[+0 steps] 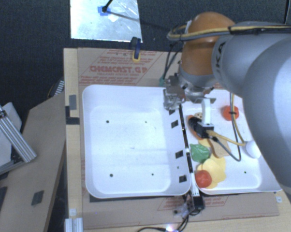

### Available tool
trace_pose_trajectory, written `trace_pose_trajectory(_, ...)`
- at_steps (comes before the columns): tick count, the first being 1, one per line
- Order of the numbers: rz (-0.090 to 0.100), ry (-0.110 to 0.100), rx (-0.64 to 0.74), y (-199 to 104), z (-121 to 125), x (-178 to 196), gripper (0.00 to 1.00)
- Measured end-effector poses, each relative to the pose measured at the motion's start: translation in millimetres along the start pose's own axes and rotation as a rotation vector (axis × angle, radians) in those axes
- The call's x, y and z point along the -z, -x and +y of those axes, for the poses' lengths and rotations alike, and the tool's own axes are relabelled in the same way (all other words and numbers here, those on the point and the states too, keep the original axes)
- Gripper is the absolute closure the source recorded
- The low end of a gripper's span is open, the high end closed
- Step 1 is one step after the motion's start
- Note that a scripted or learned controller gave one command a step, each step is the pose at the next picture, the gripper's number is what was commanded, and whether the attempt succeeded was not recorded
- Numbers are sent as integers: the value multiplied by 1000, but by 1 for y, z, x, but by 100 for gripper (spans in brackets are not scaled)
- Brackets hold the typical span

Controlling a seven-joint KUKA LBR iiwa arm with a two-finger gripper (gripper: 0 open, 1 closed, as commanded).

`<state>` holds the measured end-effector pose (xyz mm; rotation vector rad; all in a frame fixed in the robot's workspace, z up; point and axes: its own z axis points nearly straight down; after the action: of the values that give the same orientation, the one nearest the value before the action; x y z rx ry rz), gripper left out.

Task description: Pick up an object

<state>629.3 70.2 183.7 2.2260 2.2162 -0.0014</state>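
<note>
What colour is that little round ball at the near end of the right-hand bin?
Red. The ball lies beside a yellow piece, seen in the camera view.

Red ball (203, 178), yellow piece (216, 168) and green piece (200, 152) lie clustered (touching) in the right bin (252, 178).

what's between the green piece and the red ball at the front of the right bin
In the camera view, a yellow piece lies between the green piece and the red ball, touching both.
</note>
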Motion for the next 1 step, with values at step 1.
trace_pose_trajectory(1,5,20,12,-46,20,231,100)
